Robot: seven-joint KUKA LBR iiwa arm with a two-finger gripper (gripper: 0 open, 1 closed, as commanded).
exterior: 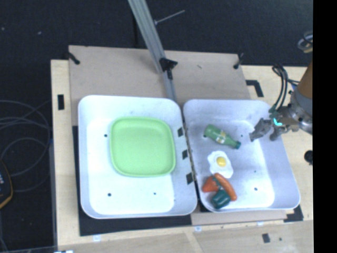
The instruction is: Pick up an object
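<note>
- Here we are over the right bin [279,188], and the gripper [266,130] hangs at its upper right edge, holding nothing that we can see.
- Its two dark fingers [258,129] look spread, one toward the middle of the frame and one nearer the right edge, with a clear gap between them.
- Closest candidate: the green bottle [221,137], lying on its side in the upper middle of that bin, just left of the gripper.
- Below it sits the fried egg toy [220,162], and lower still a red and green cluster of toy vegetables [220,189], touching one another.
- To do this well, we reckon we should go for the bottle: slide left, turn the fingers across its narrow width, and come straight down over its middle.
- The cluster looks riskier, since packed pieces could be shoved aside.
- The arm [303,101] comes in from the right edge, wrist low over the bin rim and tilted leftward.
- The green plate [142,146] fills the left bin [92,194], well apart from the action.
</note>
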